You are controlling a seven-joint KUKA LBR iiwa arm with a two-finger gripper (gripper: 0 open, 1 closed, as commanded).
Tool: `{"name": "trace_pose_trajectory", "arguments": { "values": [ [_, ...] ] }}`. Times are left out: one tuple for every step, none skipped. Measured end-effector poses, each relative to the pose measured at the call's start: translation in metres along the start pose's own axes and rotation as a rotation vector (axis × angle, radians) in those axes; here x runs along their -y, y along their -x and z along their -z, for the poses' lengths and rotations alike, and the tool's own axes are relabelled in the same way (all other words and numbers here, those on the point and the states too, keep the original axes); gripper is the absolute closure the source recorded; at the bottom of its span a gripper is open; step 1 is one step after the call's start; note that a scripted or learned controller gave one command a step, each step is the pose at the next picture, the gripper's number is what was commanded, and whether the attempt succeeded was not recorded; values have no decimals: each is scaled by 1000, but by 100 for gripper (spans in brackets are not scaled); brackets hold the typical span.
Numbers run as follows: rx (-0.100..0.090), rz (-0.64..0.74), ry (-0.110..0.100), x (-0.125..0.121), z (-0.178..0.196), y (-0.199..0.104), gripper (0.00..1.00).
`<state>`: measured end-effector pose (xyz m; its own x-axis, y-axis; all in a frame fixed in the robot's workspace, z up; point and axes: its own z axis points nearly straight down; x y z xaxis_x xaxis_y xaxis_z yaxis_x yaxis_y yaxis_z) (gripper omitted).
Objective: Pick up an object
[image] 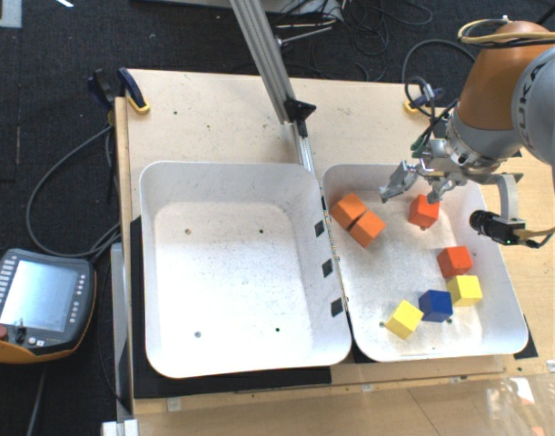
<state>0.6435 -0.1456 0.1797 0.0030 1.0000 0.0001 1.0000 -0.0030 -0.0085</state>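
The right bin point(495, 339) holds several small blocks. My gripper point(415, 187) hangs over the bin's far part, its fingers spread open. A red-orange block point(423, 212) sits just in front of and below the fingertips, and nothing shows gripped between them. Two orange blocks point(359, 218) lie touching near the bin's left wall. Nearer the front are another red-orange block point(454, 260), a yellow block point(466, 289), a blue block point(435, 304) and a second yellow block point(404, 319).
The left bin point(168, 189) stands beside the right one, joined at a raised middle wall point(330, 262). A slanted metal rail point(263, 44) runs to the bench's back edge. A teach pendant point(36, 302) lies off the bench at left.
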Motion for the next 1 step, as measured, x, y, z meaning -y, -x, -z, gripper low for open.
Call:
{"name": "trace_pose_trajectory", "arguments": {
  "values": [
    [-4,12,9,1,16,-92,0]
  ]
}}
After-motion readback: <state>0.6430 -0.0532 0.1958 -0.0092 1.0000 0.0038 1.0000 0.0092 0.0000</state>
